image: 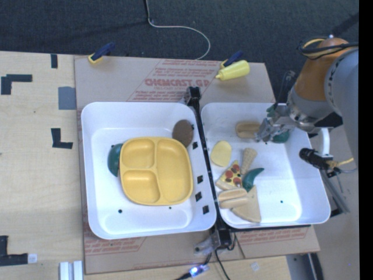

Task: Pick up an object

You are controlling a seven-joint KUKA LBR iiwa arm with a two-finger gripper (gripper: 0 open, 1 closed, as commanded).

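Note:
My gripper (268, 132) is down in the far part of the right bin (291, 206). It hangs just right of a tan, flat food piece (247, 129). A small teal object (282, 136) lies right beside the gripper, partly hidden by it. Nearer the front of the same bin lie a round yellow chip (221, 153), a cone (249, 156), a pizza slice (231, 177), a dark teal piece (253, 177) and a tan bread-like piece (240, 202). I see nothing lifted off the bin floor.
The left bin (96, 156) holds a yellow divided plate (156, 170), a brown object (183, 132) at its far corner and a teal object (113, 158) under its left edge. A yellow clamp (234, 70) sits on the cardboard behind the bins.

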